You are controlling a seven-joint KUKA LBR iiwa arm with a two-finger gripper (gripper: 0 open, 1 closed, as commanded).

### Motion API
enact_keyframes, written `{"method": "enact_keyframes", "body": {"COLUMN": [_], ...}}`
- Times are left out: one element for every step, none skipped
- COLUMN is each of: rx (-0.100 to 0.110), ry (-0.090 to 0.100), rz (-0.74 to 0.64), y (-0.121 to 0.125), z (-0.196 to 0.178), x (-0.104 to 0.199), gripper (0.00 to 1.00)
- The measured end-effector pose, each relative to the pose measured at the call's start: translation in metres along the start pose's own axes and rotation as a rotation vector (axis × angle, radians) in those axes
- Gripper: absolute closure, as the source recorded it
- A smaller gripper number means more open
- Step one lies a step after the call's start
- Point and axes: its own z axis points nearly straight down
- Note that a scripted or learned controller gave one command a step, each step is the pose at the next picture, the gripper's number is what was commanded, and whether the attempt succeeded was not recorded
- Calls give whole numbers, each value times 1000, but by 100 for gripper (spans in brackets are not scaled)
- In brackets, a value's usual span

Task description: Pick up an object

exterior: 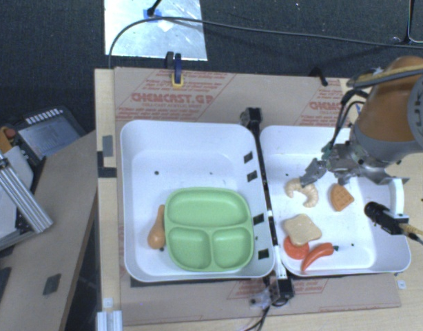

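My gripper (326, 177) hangs over the middle of the right bin (384, 254), open, with nothing between its fingers. One finger (310, 175) is just above a cream curved pastry (305, 192); the other finger (344, 176) is above an orange-brown chunk (341, 198). Nearer the front lie a bread slice (301, 227), a red tomato slice (292, 249) partly under it, and a red chili (317, 253).
The left bin (184, 143) holds a green divided plate (209, 227) and a tan drumstick (157, 230) beside it. A black divider (261, 185) runs between the bins. A black part of the arm (382, 217) juts over the right bin's right side.
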Motion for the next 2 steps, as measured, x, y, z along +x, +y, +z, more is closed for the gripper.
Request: {"method": "enact_keyframes", "body": {"rx": [-12,-8], "ry": [-1,0], "rz": [-2,-2], "y": [3,6], "z": [-6,53], "x": [0,8], "gripper": [0,0]}}
